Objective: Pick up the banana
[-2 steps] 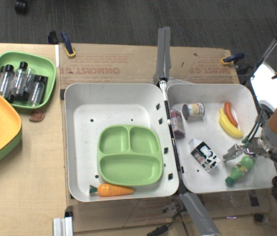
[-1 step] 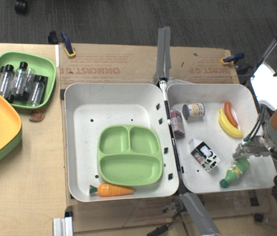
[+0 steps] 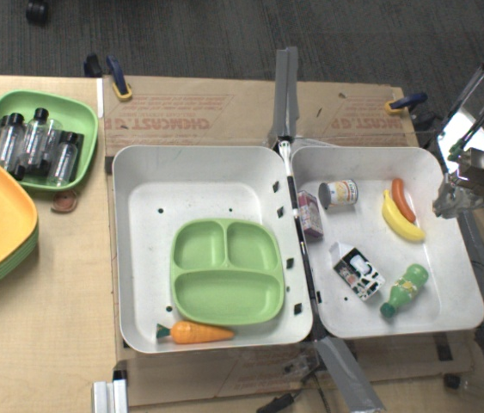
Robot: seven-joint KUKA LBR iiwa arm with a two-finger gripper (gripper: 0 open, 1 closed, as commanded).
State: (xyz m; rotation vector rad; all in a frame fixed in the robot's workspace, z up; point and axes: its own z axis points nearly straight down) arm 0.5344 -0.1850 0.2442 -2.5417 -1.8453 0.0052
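The yellow banana lies in the right bin, toward its upper right, with a red-orange sausage-shaped toy resting against its upper side. My gripper hangs at the right rim of that bin, a short way right of the banana and apart from it. Nothing shows between its fingers.
The right bin also holds a small can, a dark pink packet, a black-and-white box and a green bottle. In the left bin sit a green divided plate and a carrot. Orange plates and a green tray of bottles stand far left.
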